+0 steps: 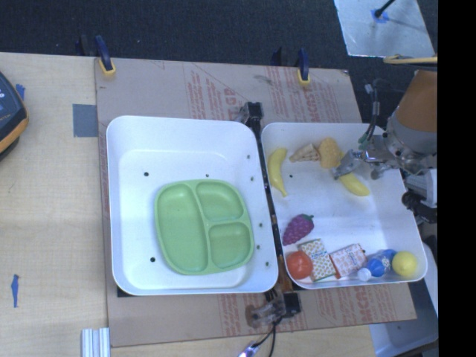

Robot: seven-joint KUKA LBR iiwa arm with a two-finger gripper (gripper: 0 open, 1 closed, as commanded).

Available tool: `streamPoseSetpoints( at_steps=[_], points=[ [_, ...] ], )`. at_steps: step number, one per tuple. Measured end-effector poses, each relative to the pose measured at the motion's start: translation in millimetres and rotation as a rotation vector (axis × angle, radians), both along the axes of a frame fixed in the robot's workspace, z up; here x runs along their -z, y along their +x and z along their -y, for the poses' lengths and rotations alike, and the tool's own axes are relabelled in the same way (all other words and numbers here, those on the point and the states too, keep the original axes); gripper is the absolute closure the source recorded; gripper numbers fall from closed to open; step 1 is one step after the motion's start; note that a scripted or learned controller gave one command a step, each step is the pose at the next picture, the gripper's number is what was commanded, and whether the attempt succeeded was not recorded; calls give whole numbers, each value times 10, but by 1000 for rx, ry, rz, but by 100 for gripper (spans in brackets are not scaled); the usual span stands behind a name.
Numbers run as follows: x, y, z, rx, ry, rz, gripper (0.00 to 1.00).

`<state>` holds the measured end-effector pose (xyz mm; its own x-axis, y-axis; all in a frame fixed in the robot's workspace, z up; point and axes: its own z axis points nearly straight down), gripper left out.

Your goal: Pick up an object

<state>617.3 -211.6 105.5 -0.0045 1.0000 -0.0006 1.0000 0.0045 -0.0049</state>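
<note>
Our likeliest target, a small yellow piece (355, 186), lies in the right bin (327, 218) near its far right side, just below the pincer (355, 163); whether that pincer is apart or together we cannot tell. We should descend straight and centred, minding the bin wall; open floor lies toward the banana (277, 171).

Bright even overhead light, soft shadows, slight blur.

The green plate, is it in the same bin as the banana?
No, the green plate lies in the left bin, while the banana lies in the right bin.
</note>
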Motion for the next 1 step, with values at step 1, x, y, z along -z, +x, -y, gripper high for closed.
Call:
streamPoseSetpoints(
  at_steps=[1],
  points=[
    [-114, 7, 8, -2, -1, 1, 100]
  ],
)
